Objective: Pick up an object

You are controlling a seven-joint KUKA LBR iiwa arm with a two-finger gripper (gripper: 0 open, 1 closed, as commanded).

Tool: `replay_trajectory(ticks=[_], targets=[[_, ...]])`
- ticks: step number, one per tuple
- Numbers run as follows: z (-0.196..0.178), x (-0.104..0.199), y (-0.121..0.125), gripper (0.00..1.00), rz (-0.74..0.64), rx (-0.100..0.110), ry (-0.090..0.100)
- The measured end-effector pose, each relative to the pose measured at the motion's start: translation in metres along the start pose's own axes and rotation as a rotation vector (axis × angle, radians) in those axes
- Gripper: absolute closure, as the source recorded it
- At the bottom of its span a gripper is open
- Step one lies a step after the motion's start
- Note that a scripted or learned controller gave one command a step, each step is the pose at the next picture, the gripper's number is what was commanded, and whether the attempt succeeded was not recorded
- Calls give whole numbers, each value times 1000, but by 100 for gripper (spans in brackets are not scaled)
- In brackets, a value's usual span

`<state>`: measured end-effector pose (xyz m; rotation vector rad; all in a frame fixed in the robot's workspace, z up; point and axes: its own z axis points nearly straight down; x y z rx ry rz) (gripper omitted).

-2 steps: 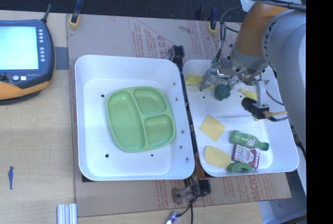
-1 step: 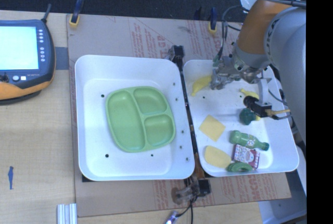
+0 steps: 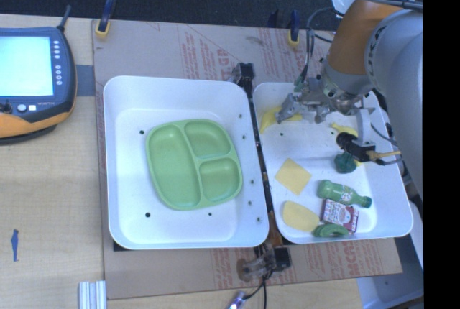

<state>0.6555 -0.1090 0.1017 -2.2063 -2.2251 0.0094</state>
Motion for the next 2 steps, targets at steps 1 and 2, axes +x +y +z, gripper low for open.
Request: replay_trajectory(ticks=[1, 2], targets=[[-10, -54, -63, 0, 6, -6, -2], [-49, -103, -116, 0, 6, -6, -1]])
